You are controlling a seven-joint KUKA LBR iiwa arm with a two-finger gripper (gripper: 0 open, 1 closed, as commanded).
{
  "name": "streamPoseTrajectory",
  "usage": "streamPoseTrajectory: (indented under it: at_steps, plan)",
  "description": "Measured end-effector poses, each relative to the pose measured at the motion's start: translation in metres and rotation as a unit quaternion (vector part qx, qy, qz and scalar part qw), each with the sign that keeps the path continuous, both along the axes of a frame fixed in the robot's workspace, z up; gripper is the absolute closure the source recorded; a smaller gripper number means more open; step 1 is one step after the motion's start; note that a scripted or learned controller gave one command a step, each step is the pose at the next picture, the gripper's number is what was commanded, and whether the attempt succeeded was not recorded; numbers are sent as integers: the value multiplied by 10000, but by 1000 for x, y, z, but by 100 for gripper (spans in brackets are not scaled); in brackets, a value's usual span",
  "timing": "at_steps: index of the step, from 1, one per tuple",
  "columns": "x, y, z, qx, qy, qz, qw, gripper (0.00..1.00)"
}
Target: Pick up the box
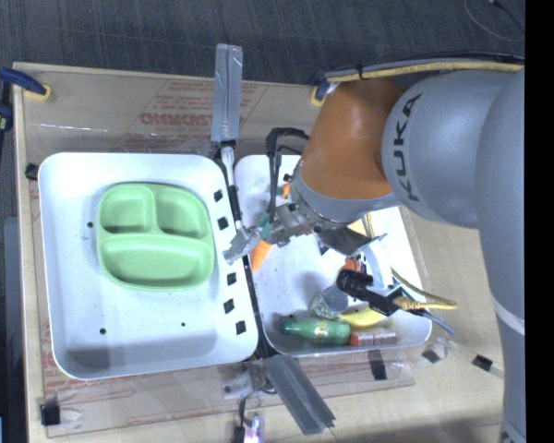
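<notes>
Hovering hand (pixel 251 238) over bins' divider | grip state unclear; held item cannot tell

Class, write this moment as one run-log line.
arm: over right bin | gripper: low at its left wall | green tray: left bin | green bottle: right bin

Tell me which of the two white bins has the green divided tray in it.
The left bin, on the side away from the arm. The green tray lies flat in it; the right bin holds small clutter instead.
</notes>
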State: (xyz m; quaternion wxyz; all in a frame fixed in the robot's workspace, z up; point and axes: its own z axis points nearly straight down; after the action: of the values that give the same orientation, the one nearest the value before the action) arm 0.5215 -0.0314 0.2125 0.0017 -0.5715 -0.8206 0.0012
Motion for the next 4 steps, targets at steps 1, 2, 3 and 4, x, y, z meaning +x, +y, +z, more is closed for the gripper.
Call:
streamPoseTrajectory:
  at_steps: [1,2,3,4]
  plan:
    - [-45,6,-21,1,-4,195,9998,0]
    - [-45,-27,-21,-7,-19,-740,9973,0]
    - [-38,-47,-88,158,-36,-1218,9924,0]
    - [8,-43,-112,279,196,-15,9994,0]
